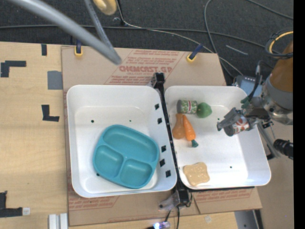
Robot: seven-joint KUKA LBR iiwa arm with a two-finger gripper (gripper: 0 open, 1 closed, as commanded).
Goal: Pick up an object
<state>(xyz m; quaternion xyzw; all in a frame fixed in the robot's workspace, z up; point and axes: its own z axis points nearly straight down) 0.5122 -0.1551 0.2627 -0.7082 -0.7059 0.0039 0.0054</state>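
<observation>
Camera view looks down on the right bin (238, 154), where the gripper (228, 126) hangs over the right-hand part of the floor, reaching in from the rim. From here I cannot tell whether it is spread or pressed together; a small red and white patch sits right by it, and I cannot make out whether that is part of the tool or something it carries. Nothing is plainly caught in it, so I judge the pick not yet made. The candidates all lie to its left: a green fruit (204, 110) is the nearest, up and left of the tool, touching a can (187, 106) that lies on its side; a carrot (186, 127) lies below the can, close to the divider; a bread slice (196, 173) rests alone near the front wall. The left bin (81, 104) holds a teal plate (125, 156), well apart. To do this well, I would go for the bread or the carrot, since each has open floor around it, come straight down centred across the narrow width, and close only once low enough.
</observation>
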